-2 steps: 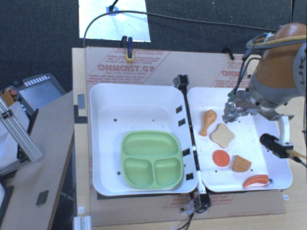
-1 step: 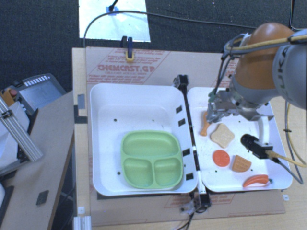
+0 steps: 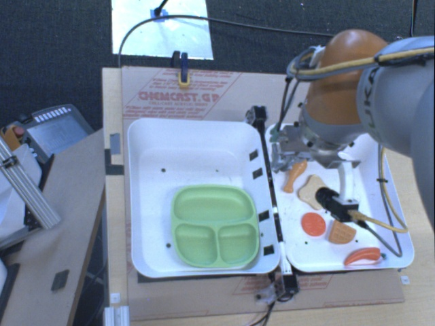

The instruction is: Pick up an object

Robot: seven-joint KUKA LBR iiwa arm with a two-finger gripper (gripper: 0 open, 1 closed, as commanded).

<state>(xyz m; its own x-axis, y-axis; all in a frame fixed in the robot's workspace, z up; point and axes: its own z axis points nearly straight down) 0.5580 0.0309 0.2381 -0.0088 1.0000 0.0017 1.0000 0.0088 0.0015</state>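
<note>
Pincer (image 3: pixel 282 156) hangs at the right bin's (image 3: pixel 319 260) left wall; we cannot tell whether it grips. Orange carrot piece (image 3: pixel 295 175) lies just beside it, bread slice (image 3: pixel 310 190) beyond. Left of it, we note the left bin's (image 3: pixel 177 148) bare floor.

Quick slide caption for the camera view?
Arm over the right bin of toy food; green divided plate in the left bin.

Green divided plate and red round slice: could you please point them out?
green divided plate (image 3: pixel 211 206), camera view, floor of its large compartment
red round slice (image 3: pixel 313 224), camera view, its centre
</note>
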